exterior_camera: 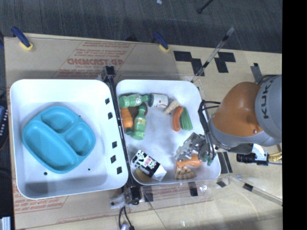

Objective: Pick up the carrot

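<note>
The carrot (177, 118) is a short orange piece lying in the right bin (158, 143), near its right wall, with a green piece (186, 120) touching its right side. My gripper (193, 151) hangs low over the bin's front right corner, a hand's width nearer the front than the carrot and apart from it. Just below the gripper lies another small orange item (188, 163) on a tan, ridged piece (184, 172). The view does not show whether the gripper touches that orange item.
The right bin also holds a green bottle (134, 100), a second green bottle (139, 123) beside an orange item (127, 120), a white tube (160, 100), a tan stick (170, 108) and a black-and-white carton (147, 165). The left bin (29, 176) holds a blue divided plate (58, 137).
</note>
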Tool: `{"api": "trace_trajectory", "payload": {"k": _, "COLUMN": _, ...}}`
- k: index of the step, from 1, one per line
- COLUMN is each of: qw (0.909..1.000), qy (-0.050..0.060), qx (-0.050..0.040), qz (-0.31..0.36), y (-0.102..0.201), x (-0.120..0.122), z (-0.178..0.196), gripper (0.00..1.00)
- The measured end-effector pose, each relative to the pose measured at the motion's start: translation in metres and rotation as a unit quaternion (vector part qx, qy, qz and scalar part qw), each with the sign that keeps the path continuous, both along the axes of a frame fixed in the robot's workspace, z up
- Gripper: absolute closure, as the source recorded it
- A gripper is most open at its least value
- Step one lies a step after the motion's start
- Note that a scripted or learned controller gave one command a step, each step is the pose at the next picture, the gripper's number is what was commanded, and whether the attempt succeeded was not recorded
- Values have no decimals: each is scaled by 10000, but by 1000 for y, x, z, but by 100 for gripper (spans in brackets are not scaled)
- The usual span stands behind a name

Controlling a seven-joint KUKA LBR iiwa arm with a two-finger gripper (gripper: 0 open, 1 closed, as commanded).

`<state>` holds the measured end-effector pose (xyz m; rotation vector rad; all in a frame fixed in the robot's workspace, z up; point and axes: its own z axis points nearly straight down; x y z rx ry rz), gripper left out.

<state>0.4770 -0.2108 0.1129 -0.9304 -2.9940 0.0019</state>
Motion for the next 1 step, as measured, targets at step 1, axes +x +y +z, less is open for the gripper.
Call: {"api": "trace_trajectory", "payload": {"k": 1, "qw": 9775, "qy": -24, "qx": -11, "qz": -2111, "y": 0, "x": 0, "z": 14, "gripper": 100}}
